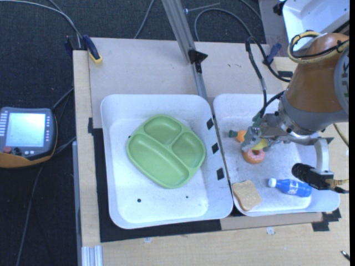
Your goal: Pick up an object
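My gripper (258, 139) hangs low in the right bin (233, 108), near its middle. Directly beneath it sits a small yellow object (258, 146), resting against a pink doughnut-shaped ring (255, 156). Whether the gripper touches the yellow object cannot be made out. Just left of the gripper lies a small orange piece with a green end (239, 134). A slice of bread (247, 195) lies at the bin's front left corner. A blue bottle with a white cap (290, 187) lies on its side at the front right.
The left bin (119, 204) holds a green divided plate (166, 150). A metal pole (183, 21) rises behind the bins. The arm's grey and orange body (316, 87) covers the right bin's far right side. A pendant with a screen (26, 134) lies off the bench at left.
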You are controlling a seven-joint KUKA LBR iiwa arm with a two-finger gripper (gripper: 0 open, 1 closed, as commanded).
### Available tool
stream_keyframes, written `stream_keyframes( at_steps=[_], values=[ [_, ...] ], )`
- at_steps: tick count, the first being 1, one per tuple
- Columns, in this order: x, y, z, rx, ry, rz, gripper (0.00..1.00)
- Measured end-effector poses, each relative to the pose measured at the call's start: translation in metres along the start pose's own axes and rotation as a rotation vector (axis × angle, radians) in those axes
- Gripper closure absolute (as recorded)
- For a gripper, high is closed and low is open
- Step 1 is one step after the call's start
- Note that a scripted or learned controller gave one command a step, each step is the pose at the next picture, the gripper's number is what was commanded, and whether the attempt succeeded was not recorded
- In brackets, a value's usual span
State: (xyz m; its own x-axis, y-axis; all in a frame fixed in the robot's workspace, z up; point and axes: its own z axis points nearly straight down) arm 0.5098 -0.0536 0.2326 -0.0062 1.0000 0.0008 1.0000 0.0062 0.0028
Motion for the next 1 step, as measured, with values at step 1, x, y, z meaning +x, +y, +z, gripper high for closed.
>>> stream_keyframes(
  at_steps=[1],
  values=[
    [0.048,0.0168,-0.0076,0.001,0.0,0.0,1.0]
  ],
)
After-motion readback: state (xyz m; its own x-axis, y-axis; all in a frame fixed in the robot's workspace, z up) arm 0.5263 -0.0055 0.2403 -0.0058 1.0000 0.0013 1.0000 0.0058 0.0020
